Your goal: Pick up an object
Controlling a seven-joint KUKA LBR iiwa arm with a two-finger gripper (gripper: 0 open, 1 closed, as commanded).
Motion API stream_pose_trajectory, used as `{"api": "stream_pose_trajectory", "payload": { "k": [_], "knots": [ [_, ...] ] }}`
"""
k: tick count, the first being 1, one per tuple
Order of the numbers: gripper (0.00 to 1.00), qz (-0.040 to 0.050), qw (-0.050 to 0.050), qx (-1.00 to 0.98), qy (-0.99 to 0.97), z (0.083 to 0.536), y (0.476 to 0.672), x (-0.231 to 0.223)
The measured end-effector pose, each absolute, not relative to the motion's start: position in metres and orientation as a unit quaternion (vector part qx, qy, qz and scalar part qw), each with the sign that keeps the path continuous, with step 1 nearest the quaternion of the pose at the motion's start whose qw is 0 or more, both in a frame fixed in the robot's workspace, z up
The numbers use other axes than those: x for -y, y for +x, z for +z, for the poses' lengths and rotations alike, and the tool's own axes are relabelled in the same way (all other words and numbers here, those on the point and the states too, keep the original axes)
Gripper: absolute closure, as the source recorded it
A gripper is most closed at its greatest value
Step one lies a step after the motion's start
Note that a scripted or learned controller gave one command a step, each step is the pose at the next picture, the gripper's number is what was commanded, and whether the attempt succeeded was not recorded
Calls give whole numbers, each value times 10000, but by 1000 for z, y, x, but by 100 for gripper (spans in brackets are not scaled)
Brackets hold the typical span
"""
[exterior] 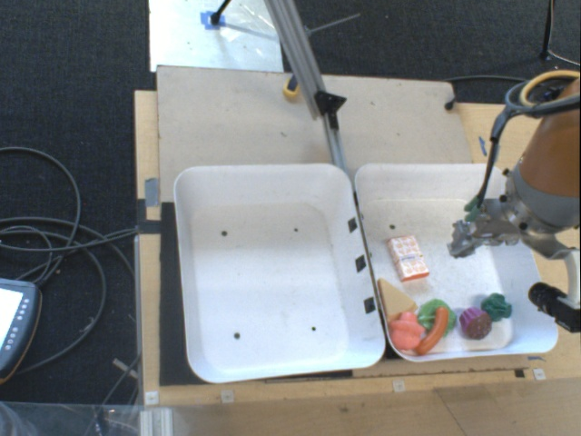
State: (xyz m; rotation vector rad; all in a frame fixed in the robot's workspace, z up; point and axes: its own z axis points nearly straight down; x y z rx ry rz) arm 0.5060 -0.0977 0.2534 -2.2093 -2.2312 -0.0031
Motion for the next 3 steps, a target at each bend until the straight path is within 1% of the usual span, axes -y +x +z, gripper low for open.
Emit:
{"api": "stream_pose_trajectory", "payload": {
  "k": [1, 2, 3],
  "knots": [
    [100, -11, 5, 7106, -7036, 242, 504, 50],
    [100, -19, -3, 7113, -7029, 250, 505, -5],
    [100, -17, 4, 7114, -7028, 255, 497, -61]
  ]
}}
